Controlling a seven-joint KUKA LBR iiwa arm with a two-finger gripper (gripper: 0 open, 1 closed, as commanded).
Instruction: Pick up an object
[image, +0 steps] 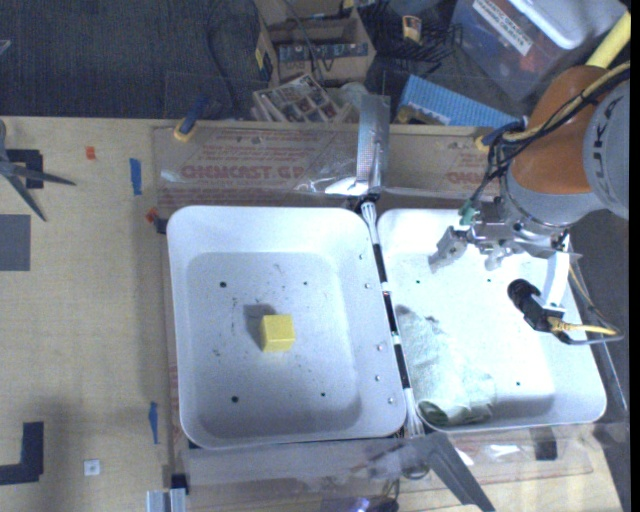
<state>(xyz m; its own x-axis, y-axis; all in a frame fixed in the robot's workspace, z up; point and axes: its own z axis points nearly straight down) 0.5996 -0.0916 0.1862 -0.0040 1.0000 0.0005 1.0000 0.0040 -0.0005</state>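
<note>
The gripper (468, 250) hangs with its fingers spread and nothing between them over the right bin (585, 400). The yellow block (278, 332) sits mid-floor in the left bin (190, 230), well apart. The pale rolled cloth (440, 365) against the right bin's left wall could bunch or slip from a pinch.

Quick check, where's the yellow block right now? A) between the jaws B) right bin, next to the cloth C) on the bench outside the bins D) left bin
D: the yellow block lies on the floor of the left bin, while the gripper is over the right bin, where the crumpled cloth lies.
</note>
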